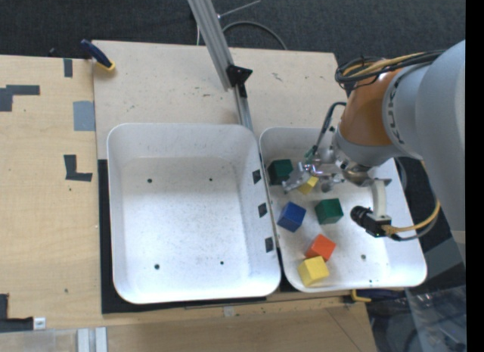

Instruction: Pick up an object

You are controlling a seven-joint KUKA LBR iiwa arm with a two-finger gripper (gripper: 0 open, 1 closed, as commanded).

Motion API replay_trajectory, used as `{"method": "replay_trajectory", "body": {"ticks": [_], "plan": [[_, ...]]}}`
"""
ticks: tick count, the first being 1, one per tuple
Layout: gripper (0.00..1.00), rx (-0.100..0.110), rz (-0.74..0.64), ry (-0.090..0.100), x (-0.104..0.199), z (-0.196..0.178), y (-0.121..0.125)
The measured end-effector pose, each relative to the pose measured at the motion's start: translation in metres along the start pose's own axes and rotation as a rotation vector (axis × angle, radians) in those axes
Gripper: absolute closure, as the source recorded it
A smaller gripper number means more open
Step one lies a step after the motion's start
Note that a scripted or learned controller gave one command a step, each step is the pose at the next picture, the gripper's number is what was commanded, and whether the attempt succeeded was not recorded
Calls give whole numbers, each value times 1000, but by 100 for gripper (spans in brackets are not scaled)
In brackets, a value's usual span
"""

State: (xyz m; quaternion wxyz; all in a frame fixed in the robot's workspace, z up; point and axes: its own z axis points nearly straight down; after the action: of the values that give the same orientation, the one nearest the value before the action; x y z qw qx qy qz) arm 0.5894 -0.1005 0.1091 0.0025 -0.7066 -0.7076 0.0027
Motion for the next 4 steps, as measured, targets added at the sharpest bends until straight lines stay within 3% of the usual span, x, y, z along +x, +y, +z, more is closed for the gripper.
{"method": "replay_trajectory", "body": {"ticks": [1, 2, 4], "plan": [[0, -3, 0, 0, 1, 19, -1], [100, -3, -1, 1, 1, 8, -1], [100, -12, 0, -1, -4, -105, 7]]}}
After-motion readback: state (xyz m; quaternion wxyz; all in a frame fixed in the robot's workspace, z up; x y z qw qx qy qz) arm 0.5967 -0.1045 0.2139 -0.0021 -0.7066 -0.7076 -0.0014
